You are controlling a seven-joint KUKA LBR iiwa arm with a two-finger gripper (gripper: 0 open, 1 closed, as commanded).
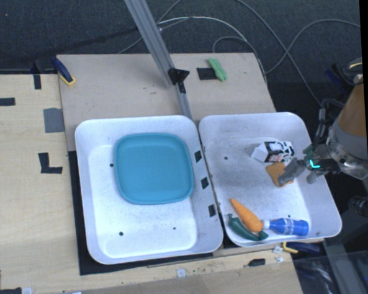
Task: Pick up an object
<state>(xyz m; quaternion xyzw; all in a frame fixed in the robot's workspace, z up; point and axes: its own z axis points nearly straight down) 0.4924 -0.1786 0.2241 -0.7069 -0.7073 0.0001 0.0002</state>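
Grey-fingered, the claw (299, 171) hangs over the right white bin (232, 129) near its right wall, fingers spread, one tip touching a small tan-orange lump (275, 170). Just beside lies a black-and-white crumpled packet (273, 150). Nearer the front rest an orange carrot (246, 214) and a blue-and-white bottle (288, 226). A teal square plate (153, 167) sits in the left white bin (100, 198).

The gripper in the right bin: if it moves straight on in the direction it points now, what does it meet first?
The gripper points leftward, and the small brown object lies right at its fingertips, so it likely meets that first. The black-and-white object sits just beyond. Height above the right bin is unclear.
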